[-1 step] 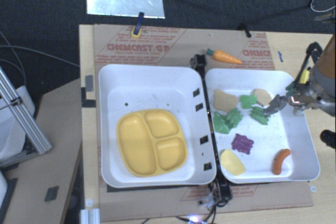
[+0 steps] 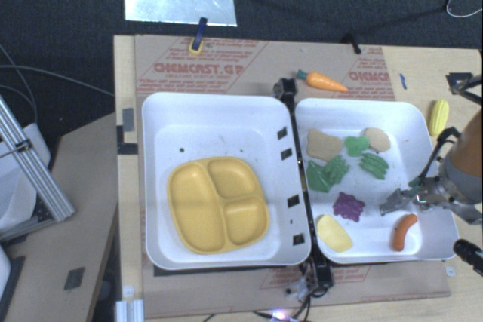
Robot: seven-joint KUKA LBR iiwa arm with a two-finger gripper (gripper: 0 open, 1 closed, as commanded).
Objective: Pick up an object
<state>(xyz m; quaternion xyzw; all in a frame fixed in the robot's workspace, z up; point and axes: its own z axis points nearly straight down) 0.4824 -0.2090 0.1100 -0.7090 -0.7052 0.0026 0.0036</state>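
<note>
The pincer (image 2: 394, 202) hovers above the sausage (image 2: 403, 231) (grasping nothing), fingers slightly parted.

— On the bench (image 2: 249, 56), outside the bins?
— Carrot (image 2: 323, 81) above the right bin's top rim, corn cob (image 2: 438, 117) beside its right wall.
— Left bin (image 2: 162, 124)?
— Yellow divided plate (image 2: 217, 204), lying flat.

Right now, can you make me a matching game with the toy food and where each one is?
Things:
1. carrot
2. yellow divided plate
3. sausage
4. corn

Places:
A. in the left bin
B. on the bench, beyond the bins
C. on the bench, right of the right bin
D. in the right bin, near the front

Pairs: 1-B, 2-A, 3-D, 4-C
</note>
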